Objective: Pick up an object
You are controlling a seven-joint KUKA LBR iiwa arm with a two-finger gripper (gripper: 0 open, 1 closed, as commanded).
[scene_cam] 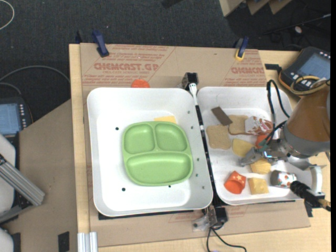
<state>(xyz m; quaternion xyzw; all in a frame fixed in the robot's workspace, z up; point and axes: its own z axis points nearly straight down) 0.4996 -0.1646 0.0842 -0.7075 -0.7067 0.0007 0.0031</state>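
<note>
The right bin point(231, 92) holds several toy food pieces: a brown strip point(221, 115), a tan bread slice point(218, 137), a yellow round piece point(241, 147), a yellow chunk point(261, 167), a red-orange piece point(235, 182), a tan cube point(257, 185) and a white-and-red piece point(282, 179). My gripper point(254, 156) reaches in from the right and hangs low over the bin's middle, between the yellow round piece and the yellow chunk. The wrist hides its tips. A red-and-white item point(258, 124) lies just behind it.
The left bin point(105, 104) carries a green divided plate point(156, 154) with a pale yellow slice point(165, 119) behind it. An orange object point(139, 83) sits on the board beyond the left bin. Blue clamps point(100, 42) hold the board's far edge. A pendant point(310, 70) lies far right.
</note>
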